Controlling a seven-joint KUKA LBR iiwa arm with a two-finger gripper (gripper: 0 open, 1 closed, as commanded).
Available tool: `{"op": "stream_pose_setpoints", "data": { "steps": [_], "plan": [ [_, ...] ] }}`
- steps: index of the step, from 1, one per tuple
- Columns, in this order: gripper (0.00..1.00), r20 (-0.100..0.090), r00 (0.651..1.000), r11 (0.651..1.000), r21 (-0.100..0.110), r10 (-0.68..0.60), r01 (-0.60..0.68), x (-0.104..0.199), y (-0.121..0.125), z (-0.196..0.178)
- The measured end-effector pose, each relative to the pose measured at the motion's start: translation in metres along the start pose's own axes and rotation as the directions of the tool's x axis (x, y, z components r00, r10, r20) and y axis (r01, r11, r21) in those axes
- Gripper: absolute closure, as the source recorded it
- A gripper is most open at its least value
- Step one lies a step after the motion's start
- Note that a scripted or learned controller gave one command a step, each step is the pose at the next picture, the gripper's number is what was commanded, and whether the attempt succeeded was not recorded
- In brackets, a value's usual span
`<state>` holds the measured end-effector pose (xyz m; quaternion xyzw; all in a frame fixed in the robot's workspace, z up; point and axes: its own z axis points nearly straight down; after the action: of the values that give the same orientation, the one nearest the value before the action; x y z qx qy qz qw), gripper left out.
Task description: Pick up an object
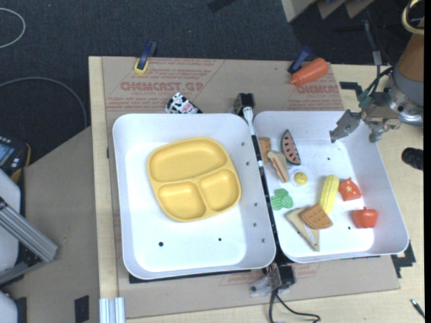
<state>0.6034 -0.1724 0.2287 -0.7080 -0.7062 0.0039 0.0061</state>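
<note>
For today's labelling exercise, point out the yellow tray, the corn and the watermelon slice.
Yellow tray (176, 161): camera view, on the floor of its large top compartment.
Corn (328, 192): camera view, mid-cob.
Watermelon slice (291, 148): camera view, on its red flesh.

A yellow corn cob (328, 192) lies tilted in the right bin (384, 173), between a red tomato (364, 217) and a green piece (281, 198).

Two white bins: the left bin (128, 200) holds one yellow divided plate (194, 178); the right bin (384, 173), under the tool, holds one watermelon slice (291, 147), one corn cob (328, 192), two red pieces (349, 190), one green piece (281, 198).
</note>
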Motion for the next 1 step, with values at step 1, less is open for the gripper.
{"op": "stream_pose_setpoints", "data": {
  "steps": [1],
  "plan": [
    [0.0, 0.003, 1.0, 1.0, -0.014, -0.003, 0.003, 0.0004, 0.0026, -0.0079]
  ]
}}
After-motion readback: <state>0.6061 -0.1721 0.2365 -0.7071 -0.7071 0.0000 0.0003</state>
